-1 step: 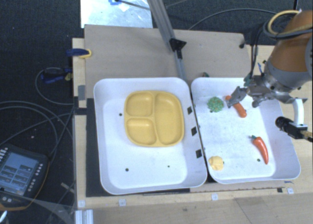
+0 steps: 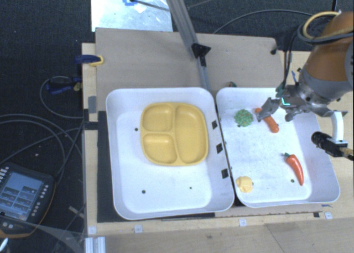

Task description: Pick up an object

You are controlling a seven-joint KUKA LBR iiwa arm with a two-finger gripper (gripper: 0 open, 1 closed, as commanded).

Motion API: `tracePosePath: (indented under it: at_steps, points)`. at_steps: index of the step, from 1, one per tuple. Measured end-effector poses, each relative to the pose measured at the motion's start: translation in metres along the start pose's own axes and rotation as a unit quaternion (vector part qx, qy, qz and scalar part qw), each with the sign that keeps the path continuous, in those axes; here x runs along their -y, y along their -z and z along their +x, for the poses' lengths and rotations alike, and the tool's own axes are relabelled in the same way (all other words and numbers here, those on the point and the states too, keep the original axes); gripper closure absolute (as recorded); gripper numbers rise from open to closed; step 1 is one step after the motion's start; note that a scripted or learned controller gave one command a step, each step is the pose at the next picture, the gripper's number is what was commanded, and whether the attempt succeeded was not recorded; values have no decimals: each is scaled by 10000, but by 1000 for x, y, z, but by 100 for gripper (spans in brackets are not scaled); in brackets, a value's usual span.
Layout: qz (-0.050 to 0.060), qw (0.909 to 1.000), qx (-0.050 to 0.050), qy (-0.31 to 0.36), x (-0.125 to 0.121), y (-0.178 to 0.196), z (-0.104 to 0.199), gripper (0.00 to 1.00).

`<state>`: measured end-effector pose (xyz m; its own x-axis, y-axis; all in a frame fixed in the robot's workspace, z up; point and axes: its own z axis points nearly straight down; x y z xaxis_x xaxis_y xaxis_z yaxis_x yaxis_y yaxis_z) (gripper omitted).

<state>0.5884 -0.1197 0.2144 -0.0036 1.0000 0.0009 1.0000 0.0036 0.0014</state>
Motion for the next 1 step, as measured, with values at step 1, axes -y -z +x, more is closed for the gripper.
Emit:
tracePosePath:
  at_steps: [1]
  points:
    - [18,10000,5,-1,-9,-47,1,0]
